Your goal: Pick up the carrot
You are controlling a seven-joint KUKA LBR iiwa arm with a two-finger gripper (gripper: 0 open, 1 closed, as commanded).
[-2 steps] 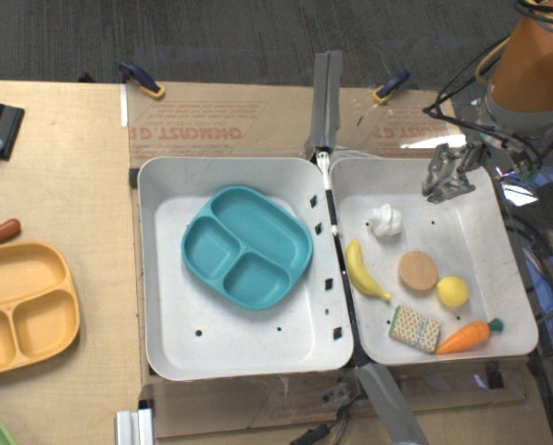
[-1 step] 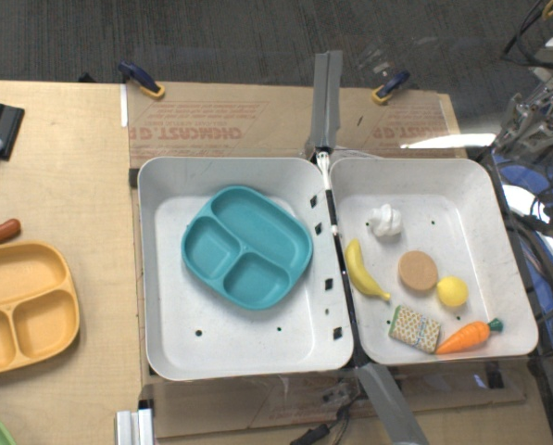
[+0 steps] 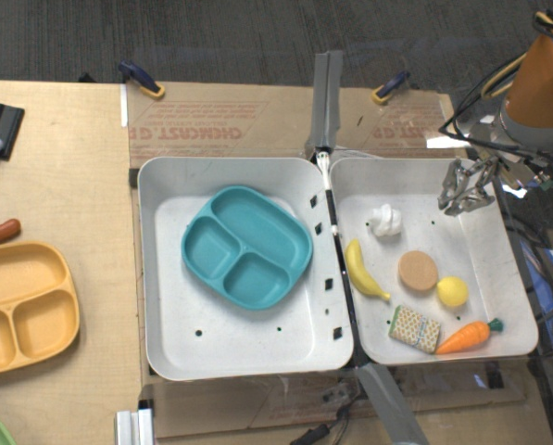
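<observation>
Carrot lying in right bin's near corner | gripper hovering at far edge, well apart | grip state unreadable

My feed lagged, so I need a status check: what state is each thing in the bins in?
carrot: lying flat, right bin's near corner, untouched
pincer: over the right bin's far side, holding nothing
banana: lying by the divider
teal plate: right side up in the left bin, compartments bare
</observation>
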